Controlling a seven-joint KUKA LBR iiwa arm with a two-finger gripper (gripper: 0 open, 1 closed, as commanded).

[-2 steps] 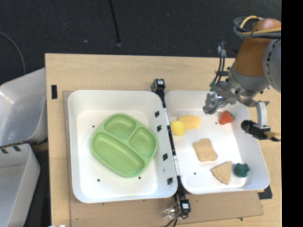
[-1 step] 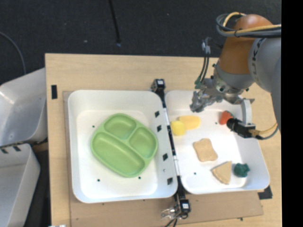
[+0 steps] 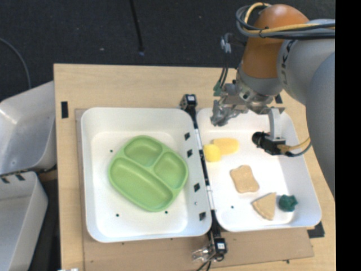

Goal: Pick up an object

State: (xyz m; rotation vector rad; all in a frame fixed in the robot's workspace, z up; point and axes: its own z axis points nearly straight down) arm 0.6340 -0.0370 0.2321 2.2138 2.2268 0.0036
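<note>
Arm poised over the right bin (image 3: 302,174), gripper (image 3: 223,114) above its far left corner.
Whether the claw is released or clenched cannot be told. Candidate objects lie in that bin: a yellow piece (image 3: 221,148) (nearest the gripper), a tan slice (image 3: 244,179), a tan wedge (image 3: 265,205) and a green lump (image 3: 288,202). The left bin (image 3: 93,145) holds a green divided plate (image 3: 148,173).

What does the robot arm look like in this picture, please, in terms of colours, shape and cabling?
The rounded grey arm carries a bulbous orange band above its wrist. Black and yellow cables loop over the top of the band. Below it sits a dark grey metal gripper, with a small black unit trailing a yellowish cable beside it.
</note>
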